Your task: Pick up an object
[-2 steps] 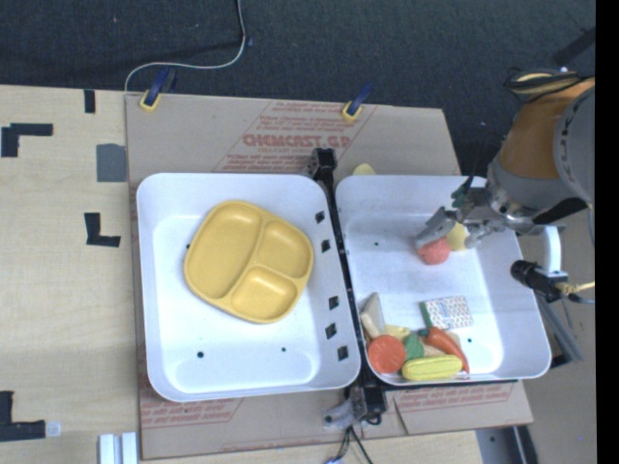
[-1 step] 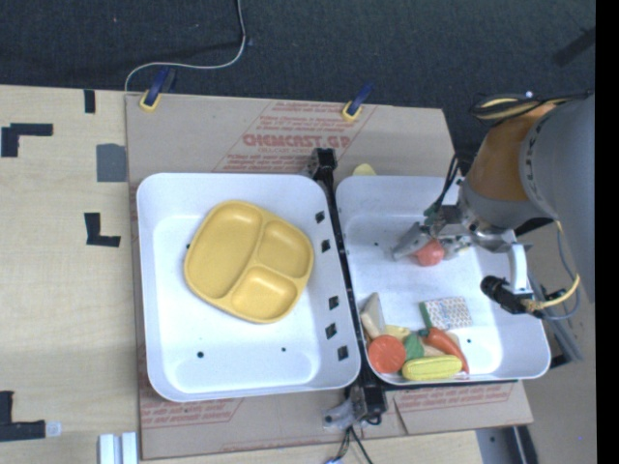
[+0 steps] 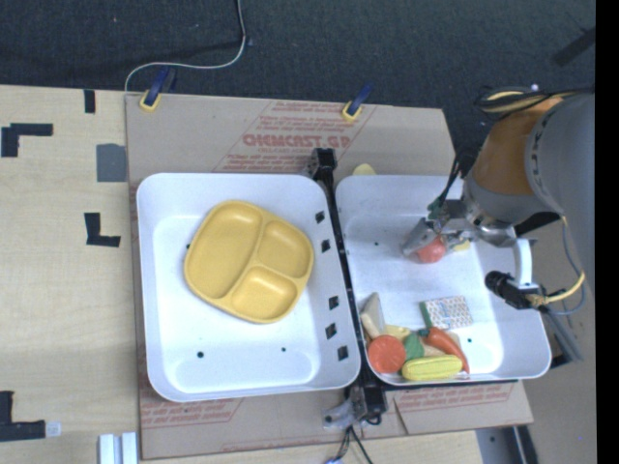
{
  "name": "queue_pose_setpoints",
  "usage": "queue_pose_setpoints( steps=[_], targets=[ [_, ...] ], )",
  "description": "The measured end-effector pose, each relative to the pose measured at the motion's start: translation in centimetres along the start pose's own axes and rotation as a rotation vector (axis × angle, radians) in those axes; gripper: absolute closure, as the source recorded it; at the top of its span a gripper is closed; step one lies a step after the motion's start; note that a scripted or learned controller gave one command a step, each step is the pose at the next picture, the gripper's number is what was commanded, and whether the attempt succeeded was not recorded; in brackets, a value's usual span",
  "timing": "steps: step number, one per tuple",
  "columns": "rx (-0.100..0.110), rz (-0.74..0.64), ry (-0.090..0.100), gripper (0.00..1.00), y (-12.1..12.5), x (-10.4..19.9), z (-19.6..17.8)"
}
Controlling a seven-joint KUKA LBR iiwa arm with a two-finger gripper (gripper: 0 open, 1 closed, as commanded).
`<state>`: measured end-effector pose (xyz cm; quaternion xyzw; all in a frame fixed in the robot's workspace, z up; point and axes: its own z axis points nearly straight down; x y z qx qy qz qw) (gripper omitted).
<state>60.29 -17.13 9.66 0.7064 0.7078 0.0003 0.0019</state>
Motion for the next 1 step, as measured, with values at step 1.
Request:
queue_pose_setpoints(
  steps=[1],
  targets=[
    [-0.006, -0.01, 0.005, 1.0, 1.75, 10.07, -9.44]
  ],
)
